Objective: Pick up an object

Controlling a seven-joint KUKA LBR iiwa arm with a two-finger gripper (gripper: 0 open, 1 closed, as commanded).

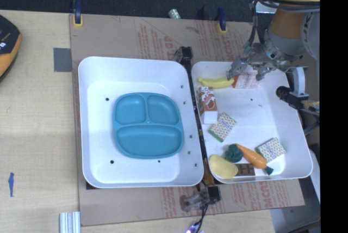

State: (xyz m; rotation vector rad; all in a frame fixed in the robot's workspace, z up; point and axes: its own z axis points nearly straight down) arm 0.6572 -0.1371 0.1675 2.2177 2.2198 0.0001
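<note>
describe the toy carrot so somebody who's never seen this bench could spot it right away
Start at the right white bin, the one without the blue divided plate. Go to its near edge, where several small toys cluster. The carrot lies there at a slant between a dark green lump and a patterned packet; it is the only long orange piece, unlike the yellow banana at the far end.

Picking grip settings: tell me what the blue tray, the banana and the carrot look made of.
Blue tray: likely moulded plastic, matte to satin; one even colour, rounded dividers, soft sheen.
Banana: probably toy plastic or rubber; flat uniform yellow, smooth, no spots.
Carrot: probably toy plastic too; even orange body, green end, smooth. Hard or soft cannot be told from the look.
</note>
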